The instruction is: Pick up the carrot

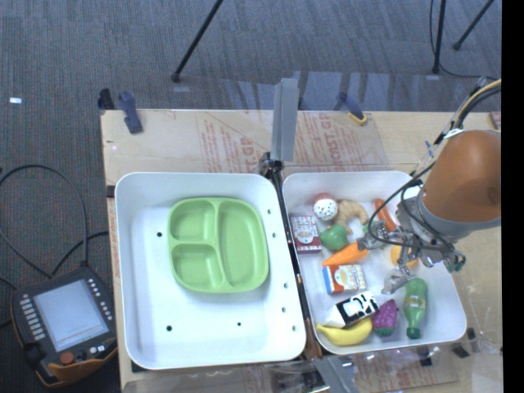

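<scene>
Over the right bin (455, 318), the gripper (399, 268) hangs low beside the clutter — whether its fingers are apart or together I cannot tell, the wrist hides too much. Just to its left lies the carrot (345, 255), orange, tip pointing left, wedged between a green vegetable (334, 237) above and a small carton (344, 278) below; nothing is clamped on it. Crowding likely explains the sideways approach — 1 clean descent looks hard. Farther out sit a green bottle (415, 303), a banana (345, 332), and, in the left bin (139, 301), a green 3-compartment tray (219, 244).
</scene>
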You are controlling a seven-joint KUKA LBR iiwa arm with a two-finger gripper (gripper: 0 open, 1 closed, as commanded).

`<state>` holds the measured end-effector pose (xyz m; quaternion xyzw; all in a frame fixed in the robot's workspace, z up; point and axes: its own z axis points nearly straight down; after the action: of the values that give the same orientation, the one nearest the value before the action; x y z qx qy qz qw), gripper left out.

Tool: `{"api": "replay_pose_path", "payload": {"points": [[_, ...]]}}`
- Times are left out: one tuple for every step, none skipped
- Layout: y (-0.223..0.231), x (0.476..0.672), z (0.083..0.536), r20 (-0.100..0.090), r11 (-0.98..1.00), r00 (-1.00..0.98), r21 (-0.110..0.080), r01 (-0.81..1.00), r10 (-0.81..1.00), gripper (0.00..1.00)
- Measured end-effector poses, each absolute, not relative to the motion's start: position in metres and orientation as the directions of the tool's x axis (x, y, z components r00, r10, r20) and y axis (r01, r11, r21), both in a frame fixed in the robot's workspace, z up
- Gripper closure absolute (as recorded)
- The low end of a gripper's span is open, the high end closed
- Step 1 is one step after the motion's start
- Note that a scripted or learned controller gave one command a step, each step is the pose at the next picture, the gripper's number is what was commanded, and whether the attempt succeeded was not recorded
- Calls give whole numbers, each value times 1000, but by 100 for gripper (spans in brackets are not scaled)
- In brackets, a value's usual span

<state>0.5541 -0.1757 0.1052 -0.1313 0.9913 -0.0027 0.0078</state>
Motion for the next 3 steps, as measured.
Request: {"api": "replay_pose_path", "payload": {"points": [[-159, 569, 91, -8, 972, -972, -4, -236, -236, 0], [-92, 563, 88, -3, 975, -975, 3, -222, -222, 0], [-98, 564, 100, -6, 976, -976, -5, -219, -219, 100]]}}
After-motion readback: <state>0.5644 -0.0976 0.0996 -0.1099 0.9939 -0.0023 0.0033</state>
